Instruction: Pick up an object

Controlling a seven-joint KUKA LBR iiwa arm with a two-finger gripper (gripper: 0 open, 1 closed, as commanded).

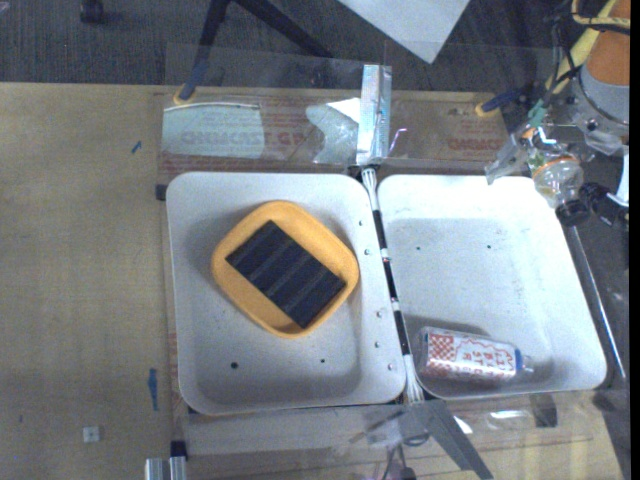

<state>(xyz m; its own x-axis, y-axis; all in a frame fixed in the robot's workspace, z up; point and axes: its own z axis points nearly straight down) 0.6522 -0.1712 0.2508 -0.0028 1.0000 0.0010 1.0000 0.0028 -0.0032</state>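
I have the gripper [548,160] parked at the far right corner of the right bin [470,208], up by the rim, with cabling and the orange band of the arm [608,53] behind it. From this slanted look I cannot tell how it is set, so I treat it as unknown and would command it open before descending.

Two candidates are on offer. In the left bin [190,268] sits a yellow pad with a dark ribbed top [285,268], lying flat and turned at an angle, roughly in the middle. In the right bin, a small red-and-white tube [470,355] lies on its side close to the near wall, cap end pointing right.

The tube looks the better choice to me: it is in the bin the arm already hangs over, and it is narrow enough to fit between two fingers. The pad looks too broad unless taken by an edge.

To do it well, I would bring the gripper toward the near side, turn the wrist so the closing line runs across the tube's short width, and aim at its middle. The risk is the near wall: the tube lies close to it, so one finger may strike the slope.
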